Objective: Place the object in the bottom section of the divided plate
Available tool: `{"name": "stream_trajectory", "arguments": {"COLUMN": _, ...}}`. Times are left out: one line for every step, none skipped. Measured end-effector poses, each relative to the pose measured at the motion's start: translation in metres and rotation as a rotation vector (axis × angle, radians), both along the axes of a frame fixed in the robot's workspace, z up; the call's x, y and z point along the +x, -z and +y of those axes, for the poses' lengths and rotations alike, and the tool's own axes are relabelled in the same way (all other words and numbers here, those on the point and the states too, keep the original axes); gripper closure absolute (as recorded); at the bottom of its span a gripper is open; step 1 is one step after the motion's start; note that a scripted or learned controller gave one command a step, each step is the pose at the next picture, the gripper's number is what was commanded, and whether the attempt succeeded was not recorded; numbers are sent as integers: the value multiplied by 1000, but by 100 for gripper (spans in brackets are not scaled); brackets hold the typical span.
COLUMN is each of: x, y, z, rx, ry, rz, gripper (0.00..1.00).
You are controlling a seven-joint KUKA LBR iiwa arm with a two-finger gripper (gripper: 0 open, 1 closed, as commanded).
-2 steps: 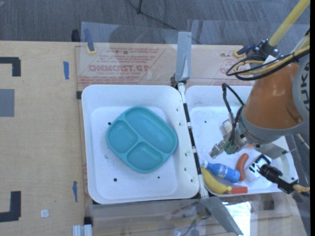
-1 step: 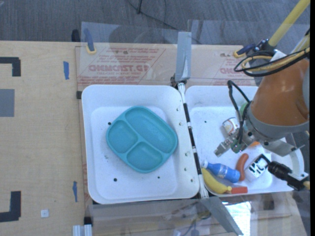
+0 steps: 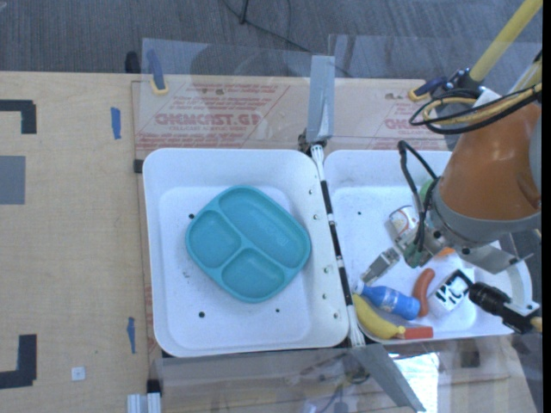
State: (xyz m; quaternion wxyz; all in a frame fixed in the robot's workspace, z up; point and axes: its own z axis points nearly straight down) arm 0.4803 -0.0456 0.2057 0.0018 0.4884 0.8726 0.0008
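The pale wood bench carries black corner marks and bits of blue tape; beyond it lies grey carpet. My arm comes in from 3 o'clock over the right bin, orange band uppermost, and my gripper hangs low near that bin's centre; I cannot tell whether it is apart or together, and I see nothing in it. At the bin's 6 o'clock edge lie a banana and a red piece, then a blue bottle touching the banana, a sausage and a white block. The left bin holds the teal plate, its bottom section at 6 o'clock.
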Motion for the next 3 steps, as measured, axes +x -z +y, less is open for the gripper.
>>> {"name": "stream_trajectory", "arguments": {"x": 1, "y": -10, "z": -1, "rx": -1, "ry": 2, "rz": -5, "gripper": 100}}
{"name": "stream_trajectory", "arguments": {"x": -1, "y": 21, "z": -22, "rx": 1, "ry": 61, "rz": 5, "gripper": 100}}
{"name": "stream_trajectory", "arguments": {"x": 0, "y": 0, "z": 25, "rx": 0, "ry": -10, "rz": 1, "gripper": 100}}
